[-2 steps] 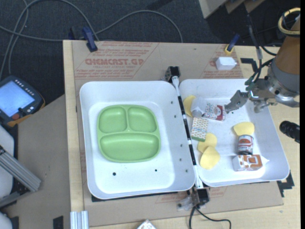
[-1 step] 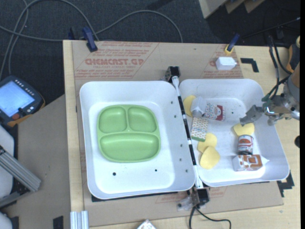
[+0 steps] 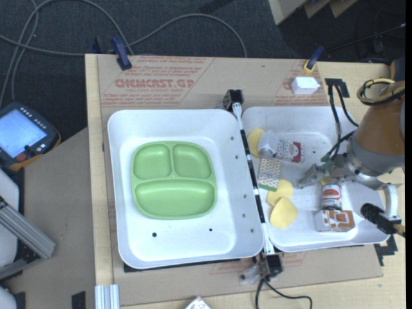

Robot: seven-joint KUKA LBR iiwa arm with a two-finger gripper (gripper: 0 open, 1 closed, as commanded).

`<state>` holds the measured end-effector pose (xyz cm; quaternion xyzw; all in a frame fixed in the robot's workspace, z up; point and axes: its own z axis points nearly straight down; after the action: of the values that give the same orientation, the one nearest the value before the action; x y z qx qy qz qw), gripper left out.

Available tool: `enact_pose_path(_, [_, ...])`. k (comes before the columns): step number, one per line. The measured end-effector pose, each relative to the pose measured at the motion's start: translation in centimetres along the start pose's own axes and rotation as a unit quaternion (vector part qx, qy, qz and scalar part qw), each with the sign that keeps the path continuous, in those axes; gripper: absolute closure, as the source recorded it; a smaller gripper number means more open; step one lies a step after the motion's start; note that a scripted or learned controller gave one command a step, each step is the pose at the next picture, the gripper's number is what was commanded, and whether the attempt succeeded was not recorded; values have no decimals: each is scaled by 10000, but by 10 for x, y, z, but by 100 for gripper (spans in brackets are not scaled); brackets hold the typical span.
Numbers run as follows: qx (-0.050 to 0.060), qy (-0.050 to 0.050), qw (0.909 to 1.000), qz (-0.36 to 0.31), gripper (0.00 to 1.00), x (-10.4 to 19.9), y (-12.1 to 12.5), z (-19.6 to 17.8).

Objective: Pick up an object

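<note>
Camera view shows the gripper [image 3: 313,174] low in the right bin [image 3: 302,116], fingers apart and holding nothing. Just beside it stands a small can [image 3: 331,196], near yellow pieces [image 3: 282,212].

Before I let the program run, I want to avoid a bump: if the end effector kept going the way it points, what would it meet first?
The end effector points toward the bins' divider. First in line looks like the yellow pieces beside the patterned card, though depth is unclear.
</note>
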<state>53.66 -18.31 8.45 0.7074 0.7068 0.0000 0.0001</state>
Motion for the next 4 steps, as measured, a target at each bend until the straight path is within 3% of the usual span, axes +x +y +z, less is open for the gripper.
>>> enact_pose_path(1, [-9,-6,10000,5,100,0,0,-10])
enact_pose_path(2, [-7,-6,10000,4,0,0,0,-10])
enact_pose_path(3, [12,7,10000,-1,0,7,-21,0])
enact_pose_path(4, [0,1,10000,3,100,7,-21,-10])
